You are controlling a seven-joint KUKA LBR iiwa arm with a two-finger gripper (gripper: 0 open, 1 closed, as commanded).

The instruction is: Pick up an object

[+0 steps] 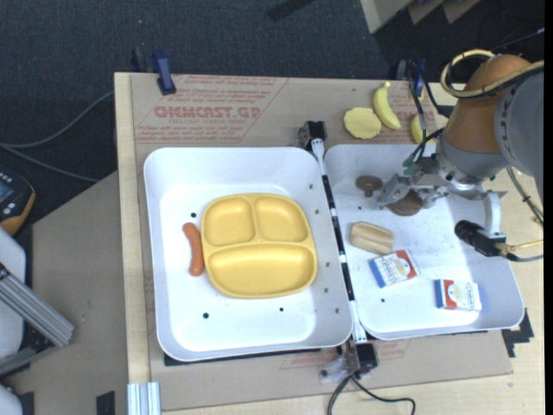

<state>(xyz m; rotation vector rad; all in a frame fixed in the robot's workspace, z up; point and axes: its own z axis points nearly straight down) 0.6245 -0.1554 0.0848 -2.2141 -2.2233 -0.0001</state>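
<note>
The hand (413,190) hangs low in the upper part of the right bin (501,314), directly over a dark brown object (403,204); I cannot tell how it is set. That object lies just below and left of it. A smaller brown piece (370,182) sits further left; the bread roll (371,237) lies lower left, well apart.

- You are finding open floor along the left bin's (164,180) front and back edges; the yellow tray (257,244) is filling its middle.
- The gripper (413,188) is crowding the right bin's (505,305) back edge, cartons (393,269) blocking its front.
</note>
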